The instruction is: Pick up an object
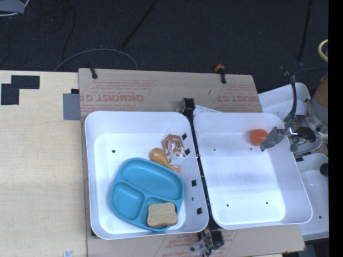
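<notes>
Gripper (284,138) at the right bin's (252,208) far right edge, orange ball (258,136) just beside it.

From the overhead camera: the arm comes in from the right, its gripper poised over the right bin's rim, one dark finger (272,138) angled toward the orange ball, which sits on the bin floor near the upper right corner, and whether the jaws are parted or closed cannot be told from here. Over in the left bin (99,143), a blue divided tray (142,189) carries a slice of toast (162,214) in its lower compartment; a tan drumstick-like toy (162,158) and a crinkled wrapper (174,145) lie just above the tray.
</notes>
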